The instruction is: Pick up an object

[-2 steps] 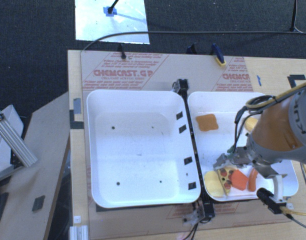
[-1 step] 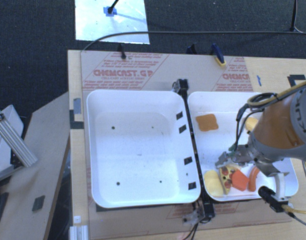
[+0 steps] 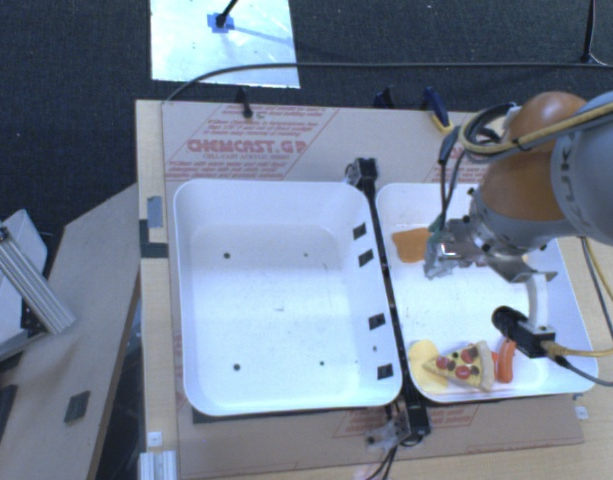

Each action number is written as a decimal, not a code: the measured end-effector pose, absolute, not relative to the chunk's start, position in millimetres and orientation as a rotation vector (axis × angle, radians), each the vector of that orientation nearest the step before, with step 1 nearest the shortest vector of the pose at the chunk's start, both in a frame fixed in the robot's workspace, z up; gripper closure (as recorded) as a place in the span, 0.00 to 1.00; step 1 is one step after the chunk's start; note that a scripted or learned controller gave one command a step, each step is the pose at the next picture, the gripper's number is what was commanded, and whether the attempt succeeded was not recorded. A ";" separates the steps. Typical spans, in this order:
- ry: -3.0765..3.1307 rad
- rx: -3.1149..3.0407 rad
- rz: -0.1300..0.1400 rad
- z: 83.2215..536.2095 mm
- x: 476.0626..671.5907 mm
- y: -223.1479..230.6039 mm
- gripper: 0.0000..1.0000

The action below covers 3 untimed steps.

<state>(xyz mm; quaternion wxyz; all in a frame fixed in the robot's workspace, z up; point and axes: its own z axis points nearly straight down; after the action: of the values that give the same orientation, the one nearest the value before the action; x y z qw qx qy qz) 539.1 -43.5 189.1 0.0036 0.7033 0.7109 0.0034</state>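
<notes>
The flat orange plastic piece (image 3: 410, 244) lies far-left in the right white bin (image 3: 566, 376) beside the hand (image 3: 444, 258), whose opening I cannot tell; lying so flat, it may slip free.

Bright, even overhead light, slightly soft focus.
Glare whitens the shallow white plastic bins (image 3: 276, 298); shadows stay faint.

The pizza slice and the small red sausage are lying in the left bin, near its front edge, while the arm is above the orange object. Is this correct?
Not quite. The camera view shows the pizza slice and the small red sausage in the right bin, near its front edge, not in the left bin. The arm is indeed above the orange object.
</notes>
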 end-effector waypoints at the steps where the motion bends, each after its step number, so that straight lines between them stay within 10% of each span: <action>1: 2.224 2.217 0.002 184.6 536.1 -46.9 0.00; 3: 2.225 2.212 0.004 83.3 617.6 -82.7 0.00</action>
<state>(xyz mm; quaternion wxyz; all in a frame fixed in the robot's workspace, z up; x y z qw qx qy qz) 617.6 -82.7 83.3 0.0021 0.7049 0.7093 0.0012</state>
